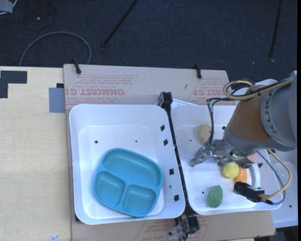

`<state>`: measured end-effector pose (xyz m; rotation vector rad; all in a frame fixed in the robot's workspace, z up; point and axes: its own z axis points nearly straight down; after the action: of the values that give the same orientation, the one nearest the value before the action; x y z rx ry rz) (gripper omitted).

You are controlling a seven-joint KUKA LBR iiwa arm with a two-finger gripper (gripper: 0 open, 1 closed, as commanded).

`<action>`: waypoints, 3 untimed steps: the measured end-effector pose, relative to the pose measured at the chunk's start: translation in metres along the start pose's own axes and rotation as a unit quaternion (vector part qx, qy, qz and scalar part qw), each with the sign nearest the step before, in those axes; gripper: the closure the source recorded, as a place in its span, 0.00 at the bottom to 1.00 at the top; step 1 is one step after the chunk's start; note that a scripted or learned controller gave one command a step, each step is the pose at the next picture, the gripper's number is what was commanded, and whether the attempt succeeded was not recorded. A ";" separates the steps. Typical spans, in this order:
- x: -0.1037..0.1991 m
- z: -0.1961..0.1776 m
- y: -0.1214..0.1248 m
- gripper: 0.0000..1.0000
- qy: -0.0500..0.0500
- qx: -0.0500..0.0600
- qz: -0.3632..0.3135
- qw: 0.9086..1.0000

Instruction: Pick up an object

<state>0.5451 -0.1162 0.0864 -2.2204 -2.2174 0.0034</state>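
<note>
The gripper point(199, 157) is hovering with fingers spread, holding nothing; a lemon point(231, 170) is sitting at its four o'clock, unpicked.

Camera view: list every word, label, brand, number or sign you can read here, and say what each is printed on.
"CHEMCRZT. G": my best reading of the red print, upside down, on the brown cardboard sheet under the bins, left part; letters are blurred, so uncertain.
Second red print on the same cardboard, right part near the back edge: too blurred and partly covered to read.
Red print on the cardboard's front edge: unreadable.
</note>
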 end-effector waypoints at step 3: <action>0.005 -0.109 0.008 1.00 0.000 -0.004 -0.002 1.000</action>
<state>0.5533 -0.1108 0.1953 -2.2209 -2.2248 -0.0034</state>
